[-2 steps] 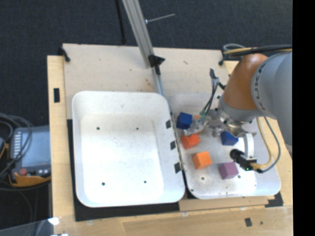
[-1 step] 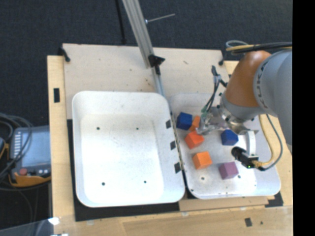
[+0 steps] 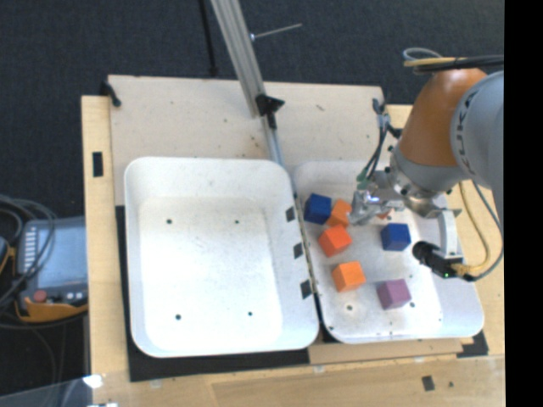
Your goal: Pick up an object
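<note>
Below, we look down on a desk [image 3: 97, 253] bearing two shallow white bins, where the grey arm [image 3: 462, 134] with its orange band reaches in from the right and lowers its jaws [image 3: 366, 206] into the right bin [image 3: 462, 316]. We see the jaws down among the blocks, just beside a small orange block [image 3: 340, 211] that sits close against a blue cube [image 3: 317, 209]; whether they touch it, and how far they stand open, we cannot tell, since the wrist hides them. Nearby lie two more orange cubes [image 3: 334, 240] [image 3: 348, 275], a second blue cube [image 3: 395, 236] and a purple cube [image 3: 393, 293], all loose on the bin floor. To the left we see the left bin [image 3: 136, 176].
</note>
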Action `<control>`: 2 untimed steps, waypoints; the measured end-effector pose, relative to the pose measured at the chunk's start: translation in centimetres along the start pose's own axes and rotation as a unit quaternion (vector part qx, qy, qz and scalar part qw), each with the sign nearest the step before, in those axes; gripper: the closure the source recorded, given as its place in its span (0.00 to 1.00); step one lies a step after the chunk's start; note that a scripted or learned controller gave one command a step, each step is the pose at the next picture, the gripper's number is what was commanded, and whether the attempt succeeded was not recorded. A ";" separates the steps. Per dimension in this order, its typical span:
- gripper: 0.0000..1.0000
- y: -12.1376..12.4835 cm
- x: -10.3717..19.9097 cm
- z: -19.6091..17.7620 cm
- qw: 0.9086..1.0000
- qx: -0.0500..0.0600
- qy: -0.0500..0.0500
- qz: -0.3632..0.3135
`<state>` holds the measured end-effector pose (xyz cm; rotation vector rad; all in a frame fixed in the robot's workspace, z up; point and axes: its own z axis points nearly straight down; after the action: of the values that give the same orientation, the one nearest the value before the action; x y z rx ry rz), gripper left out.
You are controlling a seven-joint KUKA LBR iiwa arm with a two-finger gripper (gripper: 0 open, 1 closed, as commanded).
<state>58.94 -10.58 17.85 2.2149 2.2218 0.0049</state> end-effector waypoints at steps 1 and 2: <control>1.00 -0.1 0.5 -6.2 1.000 -0.002 0.000 0.000; 1.00 0.0 0.4 -8.6 1.000 0.001 0.000 -0.001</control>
<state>58.89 -10.19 26.48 2.2130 2.2252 0.0042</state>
